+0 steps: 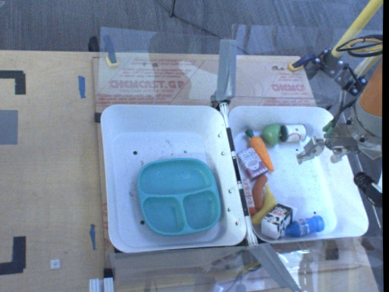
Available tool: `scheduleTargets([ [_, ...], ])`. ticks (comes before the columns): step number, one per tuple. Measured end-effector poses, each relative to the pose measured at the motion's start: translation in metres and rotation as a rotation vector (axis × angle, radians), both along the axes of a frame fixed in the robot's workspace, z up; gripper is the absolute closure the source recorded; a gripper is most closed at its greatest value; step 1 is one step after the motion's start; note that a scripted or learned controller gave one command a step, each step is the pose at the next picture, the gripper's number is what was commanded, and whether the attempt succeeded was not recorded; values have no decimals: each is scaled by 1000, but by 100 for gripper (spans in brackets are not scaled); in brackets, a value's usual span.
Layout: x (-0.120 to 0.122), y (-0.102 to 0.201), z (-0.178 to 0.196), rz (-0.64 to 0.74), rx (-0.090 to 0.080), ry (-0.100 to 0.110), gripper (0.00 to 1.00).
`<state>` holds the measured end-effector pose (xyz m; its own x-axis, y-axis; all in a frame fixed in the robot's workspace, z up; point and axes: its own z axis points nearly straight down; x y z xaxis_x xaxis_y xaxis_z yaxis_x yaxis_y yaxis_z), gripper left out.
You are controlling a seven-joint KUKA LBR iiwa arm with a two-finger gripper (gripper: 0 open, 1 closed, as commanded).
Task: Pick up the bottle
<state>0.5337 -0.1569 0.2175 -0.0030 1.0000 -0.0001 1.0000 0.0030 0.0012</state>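
— The bottle [307, 226], the blue one, lies on its side by the near edge of the right bin [343, 181], just beside the little black-and-white carton [276, 219].

— Then I'd come down across its body, away from that carton, and close square on the middle so it can't roll.

— And the arm?

— The gripper [321, 150] hangs over the bin's far right part, well apart from the bottle, fingers spread and grasping nothing.

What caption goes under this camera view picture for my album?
Gripper hovers over the right bin; blue bottle lies at its front, untouched.
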Motion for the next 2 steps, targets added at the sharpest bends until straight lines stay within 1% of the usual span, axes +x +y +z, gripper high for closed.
scheduleTargets([
  [1,66,2,-97,5,0,0,0],
  [2,121,16,-134,80,1,50,0],
])
